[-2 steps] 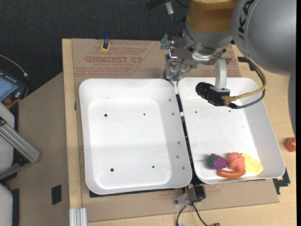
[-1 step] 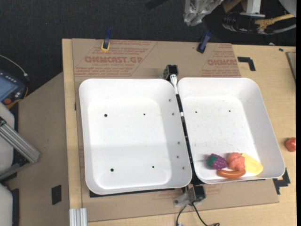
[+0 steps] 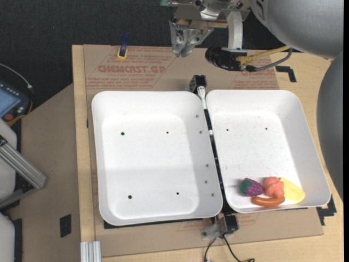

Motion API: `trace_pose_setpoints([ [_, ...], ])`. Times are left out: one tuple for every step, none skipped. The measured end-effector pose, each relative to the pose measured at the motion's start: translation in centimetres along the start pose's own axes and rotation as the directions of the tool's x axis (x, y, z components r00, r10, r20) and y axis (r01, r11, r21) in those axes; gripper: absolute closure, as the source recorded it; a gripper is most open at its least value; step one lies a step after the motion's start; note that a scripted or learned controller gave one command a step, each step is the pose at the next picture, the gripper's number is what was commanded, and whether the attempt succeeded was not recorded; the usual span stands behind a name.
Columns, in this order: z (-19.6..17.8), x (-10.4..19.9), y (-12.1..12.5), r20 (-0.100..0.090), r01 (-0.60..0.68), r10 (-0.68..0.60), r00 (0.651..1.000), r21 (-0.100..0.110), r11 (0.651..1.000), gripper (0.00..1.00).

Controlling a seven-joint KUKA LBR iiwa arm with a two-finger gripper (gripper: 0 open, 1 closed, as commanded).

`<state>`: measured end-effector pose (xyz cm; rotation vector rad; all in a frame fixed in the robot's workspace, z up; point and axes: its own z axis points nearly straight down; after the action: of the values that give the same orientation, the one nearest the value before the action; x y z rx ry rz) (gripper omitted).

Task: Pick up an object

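We see the gripper (image 3: 184,43) hanging above the bench's far edge — beyond both bins. In the right bin's (image 3: 256,146) near corner, toys cluster touching: purple grapes (image 3: 251,187), orange piece (image 3: 274,186), yellow piece (image 3: 294,191), sausage (image 3: 268,201).

Toy pieces (image 3: 271,191) clustered in right bin's (image 3: 262,108) near corner, beside left bin (image 3: 142,108).

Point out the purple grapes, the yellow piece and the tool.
purple grapes (image 3: 251,187): camera view, middle of the bunch.
yellow piece (image 3: 295,192): camera view, its bare right part, beside the orange toy.
tool (image 3: 183,47): camera view, fingertips above the cardboard.
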<state>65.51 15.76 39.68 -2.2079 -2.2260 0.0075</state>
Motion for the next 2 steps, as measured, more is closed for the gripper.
trace_pose_setpoints([
  [9.7, 1.3, 1.1, 0.003, -0.006, 0.006, 1.0, 0.005, 1.0, 1.0],
  [8.8, 5.4, 1.2, -0.001, -0.003, 0.003, 1.0, -0.011, 1.0, 1.0],
])
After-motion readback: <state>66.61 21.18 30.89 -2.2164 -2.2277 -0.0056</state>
